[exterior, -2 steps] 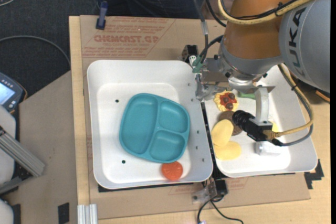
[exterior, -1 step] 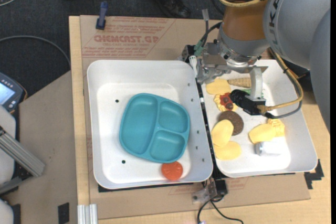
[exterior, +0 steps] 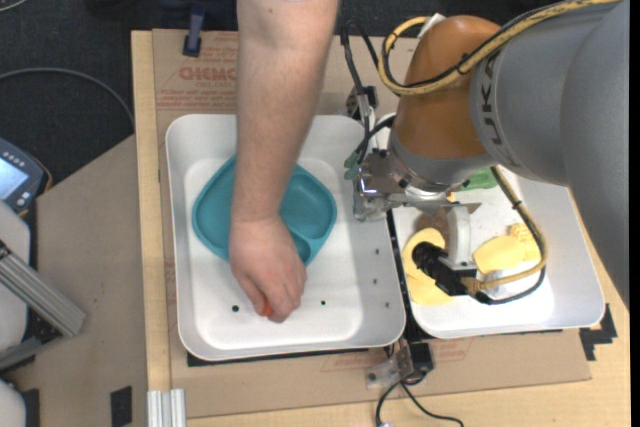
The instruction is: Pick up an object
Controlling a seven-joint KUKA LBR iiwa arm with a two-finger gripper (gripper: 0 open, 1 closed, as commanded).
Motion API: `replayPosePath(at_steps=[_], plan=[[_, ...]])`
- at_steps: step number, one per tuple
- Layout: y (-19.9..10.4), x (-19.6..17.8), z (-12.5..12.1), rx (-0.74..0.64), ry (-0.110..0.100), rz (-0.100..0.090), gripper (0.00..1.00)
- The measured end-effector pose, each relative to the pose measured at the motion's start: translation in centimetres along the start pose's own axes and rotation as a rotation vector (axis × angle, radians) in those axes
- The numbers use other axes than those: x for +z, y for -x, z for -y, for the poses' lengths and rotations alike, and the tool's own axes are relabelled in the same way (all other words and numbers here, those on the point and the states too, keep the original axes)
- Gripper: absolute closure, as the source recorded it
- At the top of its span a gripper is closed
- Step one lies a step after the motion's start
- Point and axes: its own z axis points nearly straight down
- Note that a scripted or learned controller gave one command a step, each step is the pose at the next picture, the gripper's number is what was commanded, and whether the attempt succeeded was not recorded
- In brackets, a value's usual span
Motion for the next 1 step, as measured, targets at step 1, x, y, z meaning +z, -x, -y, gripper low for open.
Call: replayPosePath(at_steps=[1], plan=[[0.48, -26.11, -0.01, -0.002, 0.033, -0.002, 1.00]])
